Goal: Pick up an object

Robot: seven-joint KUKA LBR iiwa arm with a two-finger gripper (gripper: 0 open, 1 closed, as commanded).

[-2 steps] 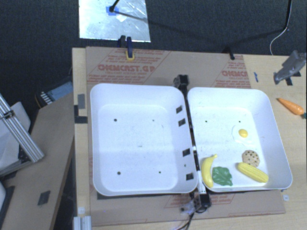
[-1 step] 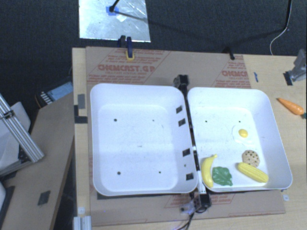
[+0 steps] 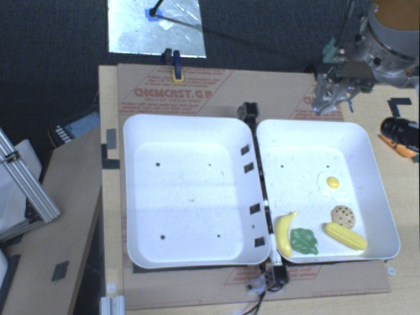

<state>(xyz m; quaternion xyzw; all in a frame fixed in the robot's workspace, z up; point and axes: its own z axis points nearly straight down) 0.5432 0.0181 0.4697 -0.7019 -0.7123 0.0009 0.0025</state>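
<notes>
Near edge, right bin (image 3: 367, 149): banana (image 3: 285, 233), green leaf (image 3: 304, 241), corn (image 3: 346, 236) and cookie (image 3: 342, 215) lie bunched along the front wall; banana and leaf touch. Any of these would serve as the pick target.
Fried egg (image 3: 331, 183): lies alone, a little farther back, near the right wall. Judged the easiest approach, since nothing crowds it.
Left bin (image 3: 131, 176): sits just beside the right bin, the two joined by black clips down the shared edge, likely to stop them sliding.
Board (image 3: 190, 87): under both bins; red print reads "CHEMCAST", rest too faint. A yellow clamp (image 3: 177, 71) pins its far edge.
Gripper (image 3: 326, 102): hovers above the right bin's far rim, well apart from the objects, nothing between the fingers. Open or closed: cannot tell, too blurred.
Task status: judged not yet begun; the arm must descend and travel toward the near wall.
Far floor: foil sheet (image 3: 156, 17) with blue tape.
</notes>
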